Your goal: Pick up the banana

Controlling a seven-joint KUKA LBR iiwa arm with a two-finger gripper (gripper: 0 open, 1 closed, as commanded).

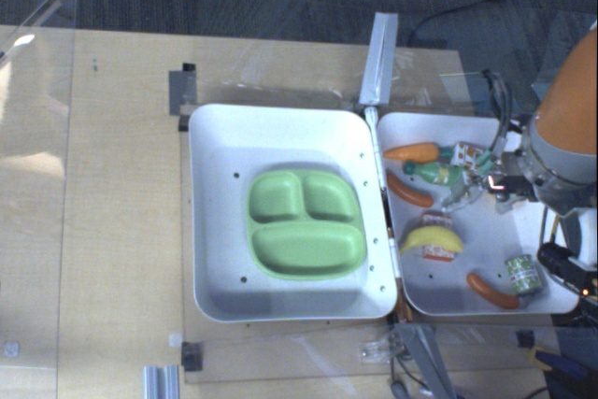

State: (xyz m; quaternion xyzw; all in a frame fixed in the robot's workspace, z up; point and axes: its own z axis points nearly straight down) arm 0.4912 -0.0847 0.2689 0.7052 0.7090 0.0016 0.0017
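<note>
The banana point(433, 240) lies in the right bin point(486, 294), near its left wall, just below a sausage point(409, 191) and well apart from the tin point(523, 274). The gripper point(472, 185) hangs above the bin's upper part, beside the bottle point(439, 169); whether it is open cannot be told. A clean pick would call for moving down-left, centring over the banana's middle, and closing across its narrow width.

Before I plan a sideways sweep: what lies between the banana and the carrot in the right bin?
In the camera view, a reddish sausage lies between the banana and the carrot, by the bin's left wall.
</note>
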